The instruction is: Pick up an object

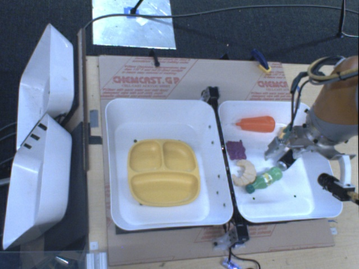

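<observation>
In the right bin [314,203] lie an orange carrot [256,124] at the back, a small purple piece [235,149], a beige curved pastry-like piece [244,172] and a green bottle [265,180] lying on its side. My gripper [280,156] hangs low over the middle of this bin. It is just above and to the right of the bottle's top end, and below the carrot. From this angle I cannot say whether it touches the bottle.
The left bin [120,150] holds a yellow divided plate [164,171]. A black clamp [211,93] sits where the two bins meet at the back. White tubs [42,133] stand off the bench at the left. Cables run across the dark floor behind.
</observation>
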Available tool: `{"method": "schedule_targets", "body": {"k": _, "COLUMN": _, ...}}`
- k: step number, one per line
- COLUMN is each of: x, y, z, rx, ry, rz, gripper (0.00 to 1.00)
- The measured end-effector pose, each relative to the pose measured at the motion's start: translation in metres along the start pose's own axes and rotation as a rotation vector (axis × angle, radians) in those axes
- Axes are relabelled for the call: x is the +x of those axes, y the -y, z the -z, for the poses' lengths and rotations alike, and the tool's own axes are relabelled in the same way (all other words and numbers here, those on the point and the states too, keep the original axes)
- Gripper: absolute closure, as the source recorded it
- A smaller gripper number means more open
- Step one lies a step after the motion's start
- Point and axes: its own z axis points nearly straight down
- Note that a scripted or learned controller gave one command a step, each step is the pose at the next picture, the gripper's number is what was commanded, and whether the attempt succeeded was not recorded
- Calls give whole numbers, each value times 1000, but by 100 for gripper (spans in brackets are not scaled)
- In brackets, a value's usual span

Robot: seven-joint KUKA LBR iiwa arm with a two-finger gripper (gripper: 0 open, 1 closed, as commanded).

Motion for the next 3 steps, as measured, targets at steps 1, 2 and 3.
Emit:
{"method": "schedule_targets", "body": {"k": 1, "x": 0, "y": -1, "z": 3, "rx": -6, "ry": 1, "rz": 1, "gripper": 0}}
{"method": "schedule_targets", "body": {"k": 2, "x": 0, "y": -1, "z": -39, "rx": -3, "ry": 0, "rz": 0, "gripper": 0}}
{"method": "schedule_targets", "body": {"k": 3, "x": 0, "y": 0, "z": -91, "rx": -2, "ry": 0, "rz": 0, "gripper": 0}}
